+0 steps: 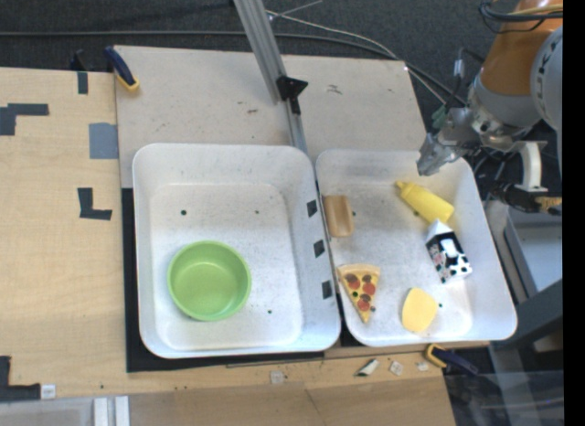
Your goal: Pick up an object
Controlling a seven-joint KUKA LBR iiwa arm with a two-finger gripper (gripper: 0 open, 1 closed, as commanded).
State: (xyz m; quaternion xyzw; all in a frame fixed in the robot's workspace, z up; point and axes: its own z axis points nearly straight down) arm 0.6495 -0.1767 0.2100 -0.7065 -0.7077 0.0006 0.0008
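The yellow mustard bottle lies on its side in the right bin, near that bin's far right corner, and looks the likeliest thing to be picked. Its long axis runs on a slant, the narrow cap end pointing up-left and the fat end down-right. The claw hangs just above and beside that cap end, so the bottle lies below and a touch to the left of it in the picture; a short drop would bring it onto the neck, not the body. From this slanted view the claw is a small grey blur, and I cannot tell whether it stands wide or narrow; nothing appears held in it.

Just below the bottle lies a black-and-white carton, then a yellow cheese piece, a toy pizza slice and a brown block. The left bin holds a green bowl. Both bins sit on the tabletop.
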